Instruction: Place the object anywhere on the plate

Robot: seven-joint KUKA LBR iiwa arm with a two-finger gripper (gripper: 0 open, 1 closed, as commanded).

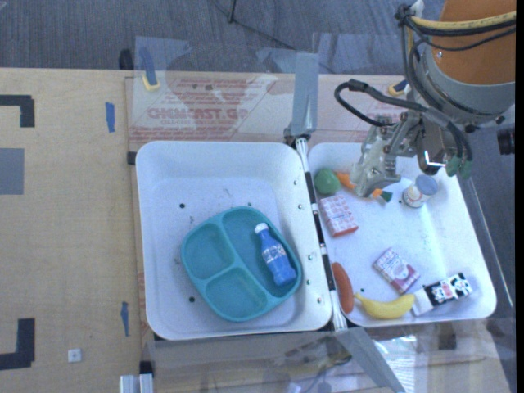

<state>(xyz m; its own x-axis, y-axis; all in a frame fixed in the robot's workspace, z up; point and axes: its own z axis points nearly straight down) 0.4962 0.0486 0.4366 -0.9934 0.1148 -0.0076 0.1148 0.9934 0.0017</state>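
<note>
I read the bottle (275, 256) as already lying on the plate (214, 260) in the left bin (164, 178), lower centre of the frame, while the gripper (378, 169) hangs over the upper part of the right bin (475, 244), near a green item (327, 180) and a carrot (347, 182). If another object must go, I recommend lowering squarely over one isolated piece, such as the banana (386, 305), and lifting clear of the divider before crossing. Whether the gripper is spread or pressed together I cannot tell, since cables and glare blur it, and the arm (471, 31) is cut off at the upper right.
</note>
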